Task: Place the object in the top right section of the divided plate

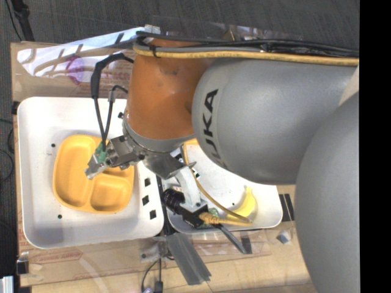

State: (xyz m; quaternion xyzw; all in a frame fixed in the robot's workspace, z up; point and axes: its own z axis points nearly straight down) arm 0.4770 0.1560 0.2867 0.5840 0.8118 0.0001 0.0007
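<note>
Two shallow white bins are seen side by side on the table (305,267). In the left bin (36,224) a yellow divided plate (76,176) lies flat, its sections open upward so that something can be dropped in from above. The grey arm (275,115), with its orange band (162,96), is stretched in from the right across the right bin (269,215), and much of that bin is hidden under it. The gripper (168,166) is lost beneath the wrist, roughly over the ridge where the two bins meet; whether the jaws are open, closed or gripping anything cannot be told from this angle, since they are covered by the arm's own bulk. A small green-and-metal part (101,157) of the wrist assembly is seen jutting over the plate's right edge. A yellow object (247,205), curved like a banana, is seen lying in the right bin near its lower right corner, well apart from the plate, with a yellow cable (229,215) running just beside it. If that is the object meant by the task, the placing is judged not yet done: no object can be made out in any section of the plate.
</note>
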